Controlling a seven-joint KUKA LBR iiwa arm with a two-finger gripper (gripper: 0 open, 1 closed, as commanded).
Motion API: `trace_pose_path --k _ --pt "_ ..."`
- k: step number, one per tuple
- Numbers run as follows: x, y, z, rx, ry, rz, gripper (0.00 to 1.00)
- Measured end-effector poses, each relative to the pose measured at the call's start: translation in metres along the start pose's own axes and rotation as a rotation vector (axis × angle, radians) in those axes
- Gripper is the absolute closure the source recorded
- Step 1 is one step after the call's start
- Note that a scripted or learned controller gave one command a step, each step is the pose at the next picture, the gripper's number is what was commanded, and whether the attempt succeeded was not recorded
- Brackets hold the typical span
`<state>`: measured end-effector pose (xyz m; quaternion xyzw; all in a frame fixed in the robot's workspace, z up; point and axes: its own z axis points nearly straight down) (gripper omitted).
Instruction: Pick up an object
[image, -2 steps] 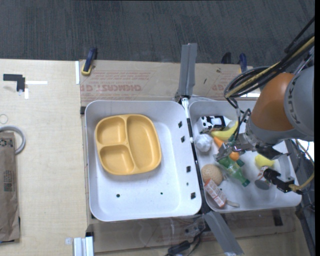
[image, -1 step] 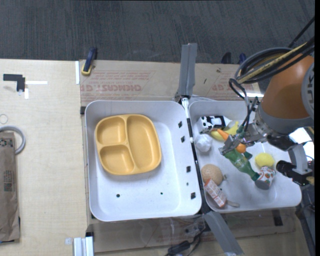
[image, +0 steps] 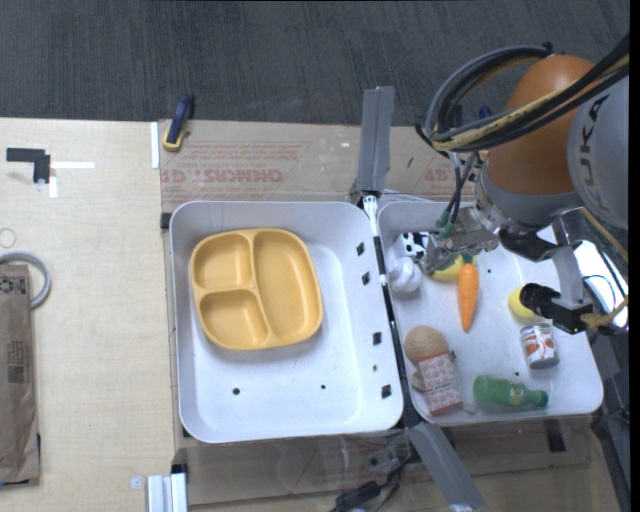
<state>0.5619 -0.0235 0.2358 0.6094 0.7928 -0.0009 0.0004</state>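
1. Nearest the front rim of the right bin (image: 590, 400): green bottle (image: 510, 393), snack box (image: 437, 385), brown ball (image: 425, 344).
2. Mid-bin: carrot (image: 467, 293), upright, just below the hand (image: 455, 250).
3. Hand: grip state cannot be told.
4. Left bin (image: 200, 400): yellow divided plate (image: 257, 288).

Red lettering, mirrored and too faint to read surely, runs across the cardboard sheet (image: 262, 160) at twelve o'clock of the left bin (image: 190, 330). The letters "KU" stand on the arm (image: 600, 120) at two o'clock.
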Motion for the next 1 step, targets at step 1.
trace_pose_path --k 1 --pt "-0.0478 -0.0490 -0.0126 0.001 0.001 -0.269 1.00"
